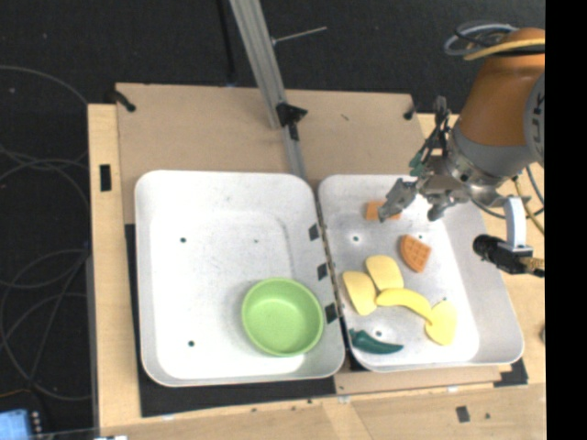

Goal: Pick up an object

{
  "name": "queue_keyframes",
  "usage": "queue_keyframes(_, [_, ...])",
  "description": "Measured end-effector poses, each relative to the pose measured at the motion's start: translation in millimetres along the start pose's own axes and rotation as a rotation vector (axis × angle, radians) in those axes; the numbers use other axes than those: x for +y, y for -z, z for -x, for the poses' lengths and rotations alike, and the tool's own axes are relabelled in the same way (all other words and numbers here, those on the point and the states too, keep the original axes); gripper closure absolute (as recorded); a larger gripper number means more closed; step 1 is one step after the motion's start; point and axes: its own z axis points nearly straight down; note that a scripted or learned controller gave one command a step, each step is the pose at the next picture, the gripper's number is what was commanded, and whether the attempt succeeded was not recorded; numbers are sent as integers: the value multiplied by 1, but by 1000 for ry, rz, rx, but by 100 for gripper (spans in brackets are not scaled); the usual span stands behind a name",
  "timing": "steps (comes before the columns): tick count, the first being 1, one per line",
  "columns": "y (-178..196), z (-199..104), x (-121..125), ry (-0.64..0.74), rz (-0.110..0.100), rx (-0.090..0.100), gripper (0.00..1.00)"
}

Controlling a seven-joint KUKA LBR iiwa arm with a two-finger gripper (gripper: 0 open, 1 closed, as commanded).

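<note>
My gripper (415,203) hangs over the back of the right bin (486,337), its two fingers spread open with nothing between them. A small orange block (373,211) lies just left of the left fingertip. Below it sits an orange waffle-like piece (415,252). Further toward the front are two pale yellow pieces (359,292) (384,271), a yellow banana (408,302), a yellow wedge (441,323) and a dark green pepper (373,342).
The left bin (183,209) holds a green bowl (282,315) at its front right corner. A grey metal pole (261,58) slants up from the divide between the bins. The arm's orange band (500,94) stands above the right bin's back right.
</note>
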Motion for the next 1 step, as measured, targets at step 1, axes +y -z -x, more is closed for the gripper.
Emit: queue_keyframes(1, [0,0,0,-1,1,0,0])
